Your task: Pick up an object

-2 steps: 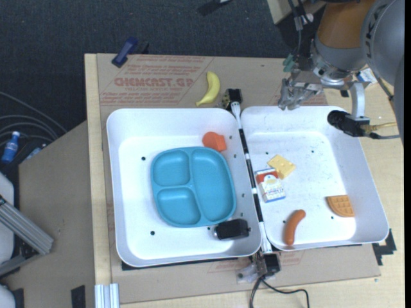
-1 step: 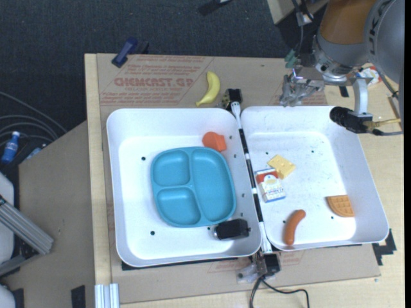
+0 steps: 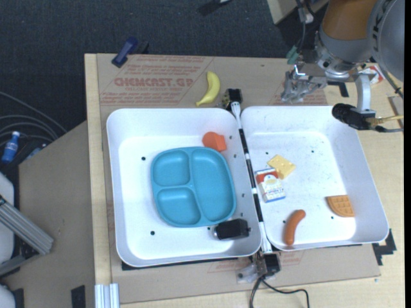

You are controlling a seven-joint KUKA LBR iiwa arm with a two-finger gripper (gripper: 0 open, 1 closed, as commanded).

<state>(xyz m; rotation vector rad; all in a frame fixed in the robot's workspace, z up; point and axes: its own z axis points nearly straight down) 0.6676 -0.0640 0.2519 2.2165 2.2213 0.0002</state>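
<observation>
My gripper [image 3: 300,88] hangs above the bench just behind the far rim of the right bin [image 3: 366,165], with nothing seen in it. In that bin lie a yellow cracker [image 3: 281,165], a small red and white box [image 3: 272,186], a sausage [image 3: 294,226] and a brown waffle piece [image 3: 340,205]. The left bin [image 3: 125,172] holds a blue divided plate [image 3: 192,186], an orange lump [image 3: 215,141] at the plate's far right, and a black block [image 3: 231,230] near the front right corner.
A banana [image 3: 209,88] lies on the bench behind the left bin. A blue object [image 3: 124,52] sits at the bench's far left corner. The arm comes in from the upper right. Cables trail off the left side.
</observation>
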